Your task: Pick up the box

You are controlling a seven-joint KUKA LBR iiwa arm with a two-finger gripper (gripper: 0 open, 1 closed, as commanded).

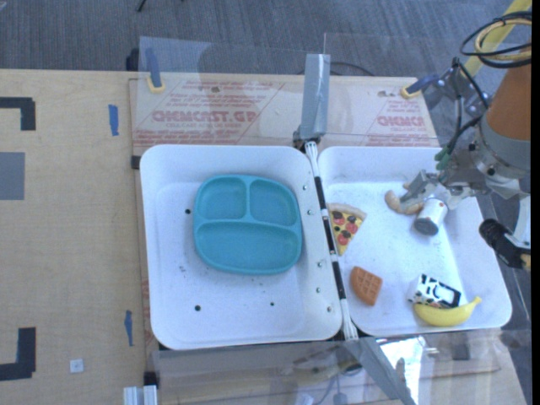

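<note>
The box (436, 291) is small with a black and white pattern. It lies near the front right corner of the right bin (396, 319), touching a yellow banana (447, 313) just in front of it. My gripper (431, 192) hangs over the back right part of that bin, well behind the box and apart from it. A small silver cylinder (429, 217) sits right under the gripper; whether they touch is unclear. A tan curved piece (398, 201) lies just left of the gripper.
In the right bin, a pizza slice (344, 224) rests by the divider and an orange waffle-like piece (366, 284) lies left of the box. The left bin (160, 251) holds a teal divided plate (248, 224). Cables and the arm crowd the right edge.
</note>
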